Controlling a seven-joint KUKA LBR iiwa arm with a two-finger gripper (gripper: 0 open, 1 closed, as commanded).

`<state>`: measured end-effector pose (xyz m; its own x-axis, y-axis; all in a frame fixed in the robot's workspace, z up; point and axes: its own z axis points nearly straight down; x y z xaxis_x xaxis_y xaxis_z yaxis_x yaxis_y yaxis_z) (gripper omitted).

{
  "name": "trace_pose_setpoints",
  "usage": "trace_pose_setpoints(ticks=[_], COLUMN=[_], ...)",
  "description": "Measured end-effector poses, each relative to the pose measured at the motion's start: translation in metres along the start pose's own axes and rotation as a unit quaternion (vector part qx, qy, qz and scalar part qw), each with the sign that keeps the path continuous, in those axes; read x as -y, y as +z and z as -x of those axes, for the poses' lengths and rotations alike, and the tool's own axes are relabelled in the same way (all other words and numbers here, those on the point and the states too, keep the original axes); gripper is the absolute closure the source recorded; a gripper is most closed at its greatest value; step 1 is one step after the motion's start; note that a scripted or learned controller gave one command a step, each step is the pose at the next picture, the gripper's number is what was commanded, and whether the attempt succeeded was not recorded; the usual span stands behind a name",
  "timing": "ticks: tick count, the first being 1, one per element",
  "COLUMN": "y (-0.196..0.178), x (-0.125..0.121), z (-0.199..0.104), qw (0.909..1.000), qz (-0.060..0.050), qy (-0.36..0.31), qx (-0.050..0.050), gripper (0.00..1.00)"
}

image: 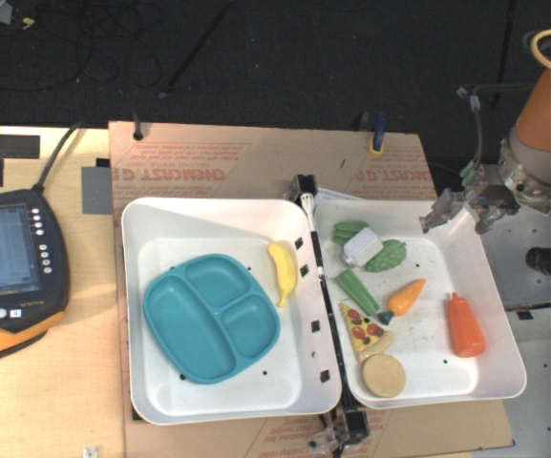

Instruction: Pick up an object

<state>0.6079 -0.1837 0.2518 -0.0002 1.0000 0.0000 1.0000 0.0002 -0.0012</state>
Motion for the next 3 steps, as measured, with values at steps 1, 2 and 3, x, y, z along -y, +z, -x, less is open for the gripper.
trace_pose_setpoints(ticks=[1, 2, 3], y=[0.146, 0.166, 0.155], x=[-0.032, 0.026, 0.024], z=[0.004, -0.065, -0.06], qw=[1.0, 1.0, 1.0], qz=[0.0, -0.004, -0.002], qy=[0.0, -0.001, 0.001], qx=[0.0, -0.002, -0.001], gripper=[0.0, 0.0, 1.0])
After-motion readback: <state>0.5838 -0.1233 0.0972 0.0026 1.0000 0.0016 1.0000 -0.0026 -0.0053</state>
